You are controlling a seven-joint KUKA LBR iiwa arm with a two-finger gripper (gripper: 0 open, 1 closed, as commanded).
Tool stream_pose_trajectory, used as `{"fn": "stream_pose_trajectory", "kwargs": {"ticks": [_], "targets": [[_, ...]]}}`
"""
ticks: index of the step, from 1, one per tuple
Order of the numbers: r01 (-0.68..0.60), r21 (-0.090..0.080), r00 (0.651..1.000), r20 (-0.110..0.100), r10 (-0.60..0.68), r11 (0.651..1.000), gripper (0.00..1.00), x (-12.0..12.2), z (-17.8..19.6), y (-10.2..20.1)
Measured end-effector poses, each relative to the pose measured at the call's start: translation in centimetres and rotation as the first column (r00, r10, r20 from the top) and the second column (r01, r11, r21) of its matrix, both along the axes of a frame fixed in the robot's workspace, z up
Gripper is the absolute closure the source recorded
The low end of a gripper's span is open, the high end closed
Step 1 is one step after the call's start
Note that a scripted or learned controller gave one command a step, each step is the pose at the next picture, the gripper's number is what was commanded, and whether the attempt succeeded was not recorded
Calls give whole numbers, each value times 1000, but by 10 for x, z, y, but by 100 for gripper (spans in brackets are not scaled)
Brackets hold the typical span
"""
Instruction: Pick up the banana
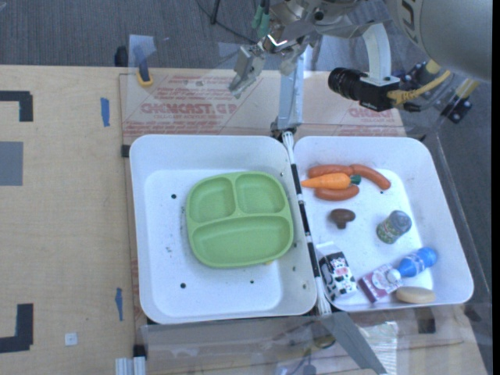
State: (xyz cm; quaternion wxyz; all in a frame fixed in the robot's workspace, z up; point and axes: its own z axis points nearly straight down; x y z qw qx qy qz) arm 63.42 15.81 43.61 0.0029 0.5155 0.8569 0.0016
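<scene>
My gripper point(259, 106) hangs open above the back rim of the left bin point(156, 209), with nothing between its two spread fingers point(291, 92). A green divided plate point(238, 219) lies in the middle of that bin. A thin yellow sliver point(269, 262) peeks out from under the plate's front right edge; I cannot tell whether it is the banana. No whole banana shape is visible in either bin.
The right bin point(437, 201) holds a carrot point(328, 181) between two red sausages point(367, 173), a brown lump point(341, 218), a can point(394, 226), a blue-capped bottle point(414, 262), a pink packet point(377, 283), a tan roll point(414, 294) and a black-and-white carton point(337, 276).
</scene>
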Motion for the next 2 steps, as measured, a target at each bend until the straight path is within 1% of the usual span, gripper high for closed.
{"fn": "stream_pose_trajectory", "kwargs": {"ticks": [1,2], "targets": [[-290,-1,957,-5,290,957,0,-13,-3,47],[162,1,987,-1,-162,987,0,13,0,56]]}}
